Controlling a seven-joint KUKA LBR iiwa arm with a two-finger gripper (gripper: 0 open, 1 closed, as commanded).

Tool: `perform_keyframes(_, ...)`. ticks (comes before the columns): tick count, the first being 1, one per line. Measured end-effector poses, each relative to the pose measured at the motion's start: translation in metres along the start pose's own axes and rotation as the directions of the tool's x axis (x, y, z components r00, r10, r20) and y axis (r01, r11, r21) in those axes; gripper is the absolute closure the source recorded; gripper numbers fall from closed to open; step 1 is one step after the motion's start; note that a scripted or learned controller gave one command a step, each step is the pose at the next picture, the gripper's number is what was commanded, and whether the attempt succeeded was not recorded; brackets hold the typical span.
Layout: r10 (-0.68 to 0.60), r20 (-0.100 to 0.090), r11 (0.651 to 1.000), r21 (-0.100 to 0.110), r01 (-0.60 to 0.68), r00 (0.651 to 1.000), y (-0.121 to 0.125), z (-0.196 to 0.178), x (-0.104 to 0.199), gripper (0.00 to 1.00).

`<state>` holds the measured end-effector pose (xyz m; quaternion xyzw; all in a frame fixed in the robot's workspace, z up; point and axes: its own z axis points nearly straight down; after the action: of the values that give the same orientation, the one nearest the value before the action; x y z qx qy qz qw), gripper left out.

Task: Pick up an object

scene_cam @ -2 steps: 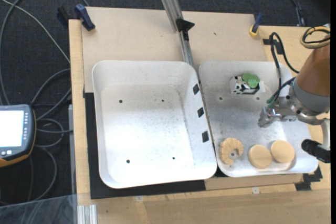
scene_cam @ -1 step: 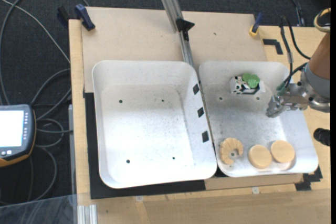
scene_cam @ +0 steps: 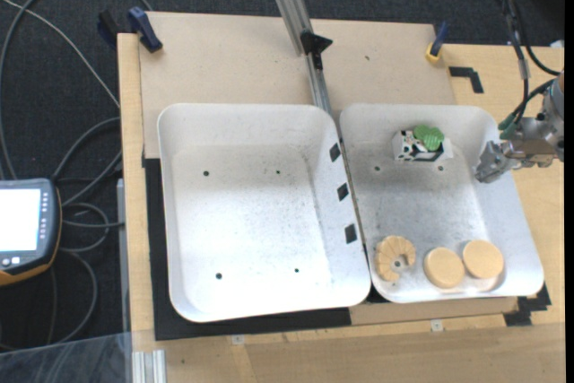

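Hovering my gripper (scene_cam: 491,164) at the right bin's (scene_cam: 516,220) right rim, fingers' state beyond my telling, I see the green-and-white toy (scene_cam: 421,144) just beside it, likeliest pick, with three wooden discs (scene_cam: 439,263) along the near wall.

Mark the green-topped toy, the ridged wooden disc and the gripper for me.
green-topped toy (scene_cam: 421,144): camera view, middle of its body.
ridged wooden disc (scene_cam: 395,257): camera view, its top face.
gripper (scene_cam: 491,166): camera view, at its tips.
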<state>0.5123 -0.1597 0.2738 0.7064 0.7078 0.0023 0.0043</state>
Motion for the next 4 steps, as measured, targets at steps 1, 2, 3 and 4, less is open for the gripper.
perform_keyframes(1, -0.004, -0.003, 1.0, 0.006, 0.004, 1.0, 0.019, -0.002, 0.044, 1.0)
perform_keyframes(2, -0.005, -0.004, 1.0, 0.006, 0.005, 1.0, 0.038, -0.005, 0.092, 1.0)
perform_keyframes(3, -0.005, -0.005, 1.0, 0.008, 0.005, 1.0, 0.048, -0.003, 0.149, 1.0)
perform_keyframes(4, -0.005, -0.004, 1.0, 0.007, 0.005, 1.0, 0.066, -0.001, 0.198, 1.0)
